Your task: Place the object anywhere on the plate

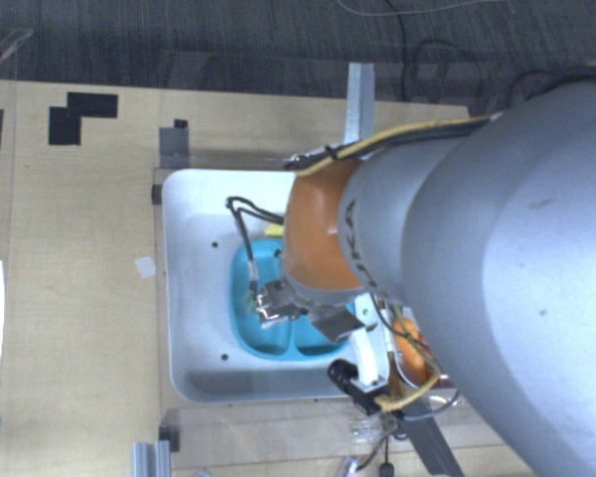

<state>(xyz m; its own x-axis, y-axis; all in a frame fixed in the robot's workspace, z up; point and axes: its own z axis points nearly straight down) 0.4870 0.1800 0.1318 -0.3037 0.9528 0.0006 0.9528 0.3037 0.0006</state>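
While the grey arm and its orange band cover the centre of the frame, the blue plate shows in the white bin just below; the pincer's state cannot be told, nor what it carries. A yellow bit, perhaps the object, peeks above the plate. Releasing low over the plate's middle seems wise; black cable dangles over it, on the pale bench

A light blue plate is seen lying flat in a white bin, toward its near edge, largely covered by the arm. A small yellow object is seen just beyond the plate's far rim.
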